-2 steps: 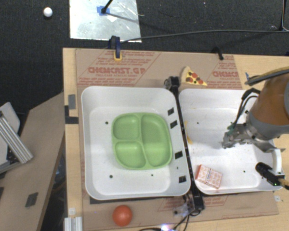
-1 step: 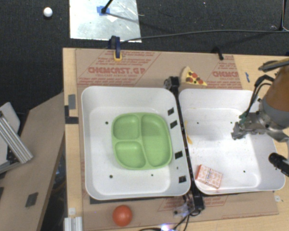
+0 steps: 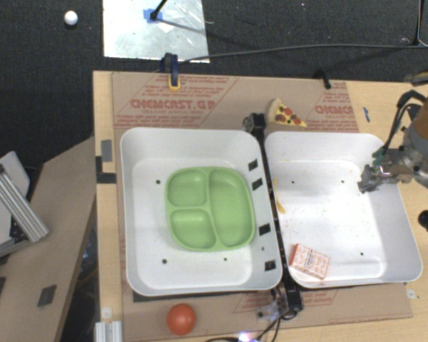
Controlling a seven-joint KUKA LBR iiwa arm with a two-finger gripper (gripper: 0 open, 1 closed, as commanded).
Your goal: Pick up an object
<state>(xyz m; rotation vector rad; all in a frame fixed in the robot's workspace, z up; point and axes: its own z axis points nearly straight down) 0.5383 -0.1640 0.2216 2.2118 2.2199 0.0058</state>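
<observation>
Seen from above at a slant: two shallow white plastic bins side by side on a brown cardboard-covered bench, the left bin (image 3: pixel 139 191) and the right bin (image 3: pixel 403 226) touching along a black-clipped middle seam. In the left bin, one pale green sectioned plastic tray (image 3: pixel 209 208) with three compartments, lying flat near the middle. In the right bin, one small red-and-white patterned box (image 3: pixel 309 261), lying flat near the front left corner, close to the seam; also one thin yellow sliver (image 3: pixel 279 206) beside the seam, too small to identify. Outside the bins, one toy pizza slice (image 3: pixel 286 114) on the cardboard behind the seam, one orange-red ball (image 3: pixel 181 318) in front of the left bin, and one small white ball (image 3: pixel 70 18) far back on the dark floor. Reaching in from the right, one grey robot arm, its two-finger gripper (image 3: pixel 369 178) poised over the right bin's far right side, well apart from the box; nothing visible between the jaws, width of opening impossible to judge. Likely step: approach, with no object yet taken. Next move probably calls for travelling forward and left across the bin to the box, then descending squarely over it.
</observation>
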